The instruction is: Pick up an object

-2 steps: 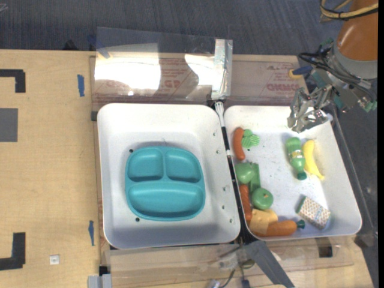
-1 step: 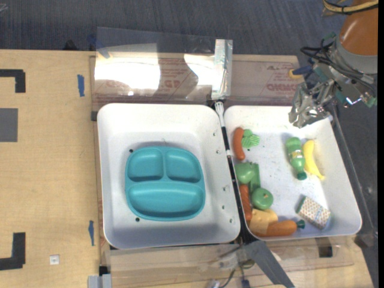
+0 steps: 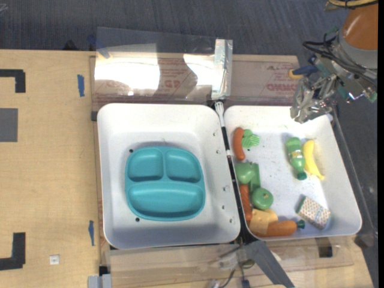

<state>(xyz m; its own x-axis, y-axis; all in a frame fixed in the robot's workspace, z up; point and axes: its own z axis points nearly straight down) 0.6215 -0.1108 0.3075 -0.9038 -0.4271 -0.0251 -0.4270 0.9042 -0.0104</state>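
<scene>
**A:** What lies on the worktop (image 3: 42, 161)?

**B:** Two shallow white bins sit side by side. The left bin (image 3: 114, 125) holds a teal divided plate (image 3: 165, 183), lying flat near its middle. The right bin (image 3: 342, 179) holds toy food.

**A:** Which pieces, and where?

**B:** A yellow banana (image 3: 311, 158) lies just beside a green bottle-shaped toy (image 3: 295, 157) toward the right side. Along the left wall run an orange sausage (image 3: 239, 143), a small green leafy piece (image 3: 251, 140), a green block (image 3: 246, 173) and a green apple (image 3: 262, 197). At the near edge lie a tan piece (image 3: 261, 220) and a carrot (image 3: 282, 227). A patterned packet (image 3: 314, 211) sits in the near right corner.

**A:** And the arm?

**B:** It reaches in from the right. The gripper (image 3: 309, 108) hangs over the far right corner of the right bin, apart from the toys. Nothing shows between its fingers; whether they are spread or closed, I cannot tell.
</scene>
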